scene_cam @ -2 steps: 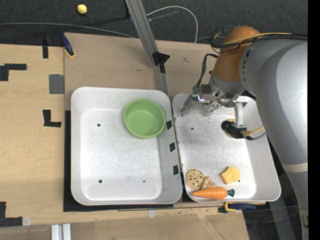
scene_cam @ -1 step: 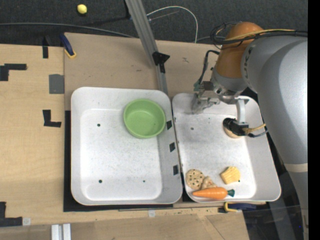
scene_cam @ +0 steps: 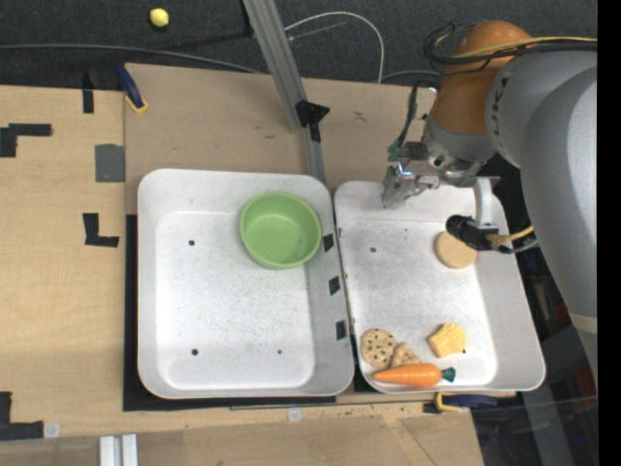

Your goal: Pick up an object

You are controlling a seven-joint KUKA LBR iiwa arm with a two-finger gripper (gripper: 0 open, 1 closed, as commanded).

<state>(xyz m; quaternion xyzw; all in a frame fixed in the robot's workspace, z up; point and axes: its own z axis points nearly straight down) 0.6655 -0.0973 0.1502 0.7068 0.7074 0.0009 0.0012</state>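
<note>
The tan round biscuit [scene_cam: 454,250] lay flat in the right bin [scene_cam: 408,289], near its right wall; likely light, stiff, best pinched across its rim. The gripper [scene_cam: 400,188] hung over the bin's far edge.

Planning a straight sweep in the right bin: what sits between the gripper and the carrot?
In the camera view, mostly bare white bin floor between the gripper and the carrot; only the cookies lie just above the carrot.
</note>
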